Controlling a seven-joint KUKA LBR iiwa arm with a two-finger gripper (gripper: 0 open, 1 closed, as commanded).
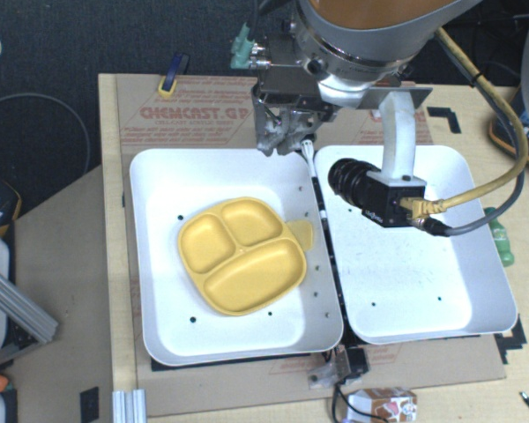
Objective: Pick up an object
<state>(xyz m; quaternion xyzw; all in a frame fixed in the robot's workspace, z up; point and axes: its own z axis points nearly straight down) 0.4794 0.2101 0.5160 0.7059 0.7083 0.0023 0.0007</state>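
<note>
A yellow divided plate [240, 256] with three compartments lies flat in the middle of the left bin [159, 183]. A small yellow piece [301, 233] sticks out from under the plate's right edge. My gripper [284, 137] hangs over the back rim of the left bin, near the divide between the bins, behind and slightly right of the plate. Nothing shows beneath it except the white rim. The big grey and orange wrist hides most of the gripper body.
The right bin [423, 289] sits beside the left one. A black cylinder camera [368, 192] with a yellow cable [476, 192] hangs from the arm over its back half. A green object [502, 241] lies outside its right rim. Cardboard backs both bins.
</note>
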